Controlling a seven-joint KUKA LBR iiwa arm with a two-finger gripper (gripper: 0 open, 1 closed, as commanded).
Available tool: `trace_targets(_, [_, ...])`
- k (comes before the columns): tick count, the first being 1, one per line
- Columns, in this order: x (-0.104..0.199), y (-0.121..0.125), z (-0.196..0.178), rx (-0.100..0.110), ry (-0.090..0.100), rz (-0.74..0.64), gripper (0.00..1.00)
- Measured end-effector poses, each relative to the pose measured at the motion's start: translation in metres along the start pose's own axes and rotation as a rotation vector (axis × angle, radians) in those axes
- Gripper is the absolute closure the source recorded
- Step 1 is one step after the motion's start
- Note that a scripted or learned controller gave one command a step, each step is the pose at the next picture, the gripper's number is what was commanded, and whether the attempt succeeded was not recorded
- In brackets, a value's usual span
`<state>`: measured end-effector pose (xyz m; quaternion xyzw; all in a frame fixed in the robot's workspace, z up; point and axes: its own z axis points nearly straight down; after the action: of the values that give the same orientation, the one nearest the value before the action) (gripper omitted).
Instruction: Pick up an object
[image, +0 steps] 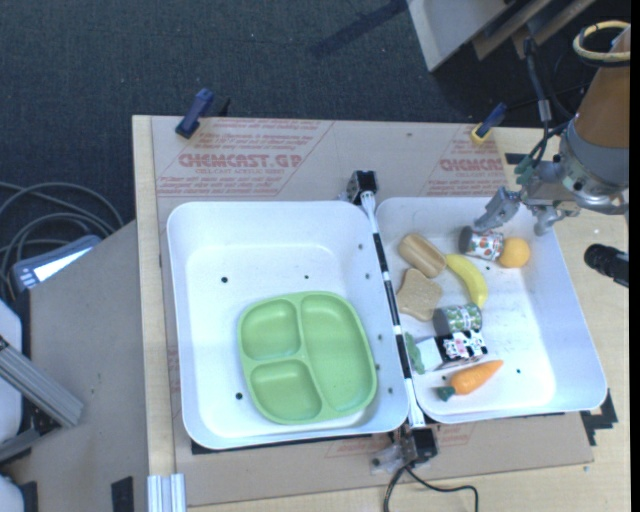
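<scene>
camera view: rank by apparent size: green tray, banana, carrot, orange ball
1. green tray, by far the largest
2. banana and carrot: look about alike, so no ranking between them
3. orange ball, smallest

All lie in the bins at similar range.

My arm reaches in from the right, its orange band high at the upper right corner. My tool (508, 214) hangs low, tilted leftward from the grey wrist.

arm (605, 120) cut off at right edge; small can (484, 244) label unreadable
</scene>
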<state>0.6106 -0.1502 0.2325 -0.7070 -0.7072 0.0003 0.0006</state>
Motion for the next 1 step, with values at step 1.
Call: trace_targets(1, [-0.0057, -0.0088, 0.1421, 0.003, 0.001, 0.001, 0.0])
